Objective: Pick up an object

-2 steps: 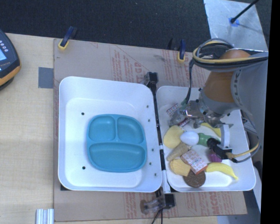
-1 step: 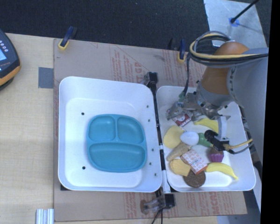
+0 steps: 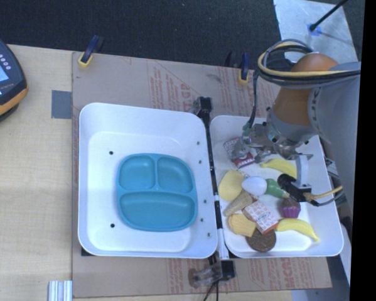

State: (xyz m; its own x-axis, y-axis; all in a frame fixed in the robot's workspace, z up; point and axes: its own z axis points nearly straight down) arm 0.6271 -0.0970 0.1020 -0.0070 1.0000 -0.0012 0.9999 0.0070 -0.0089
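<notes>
The right bin holds a heap of toy food: a white egg, a yellow wedge, a cone, a red and white square piece, a brown round cookie, two bananas, a green piece and a purple piece. My gripper reaches down at the bin's upper left, over a small red and white item. Its fingers look slightly apart, with nothing clearly held.
The left bin carries a blue divided plate. A yellow and black handset lies at the far left of the bench. Clamps hold the cardboard sheet at the back. Black and yellow cables trail over the right bin.
</notes>
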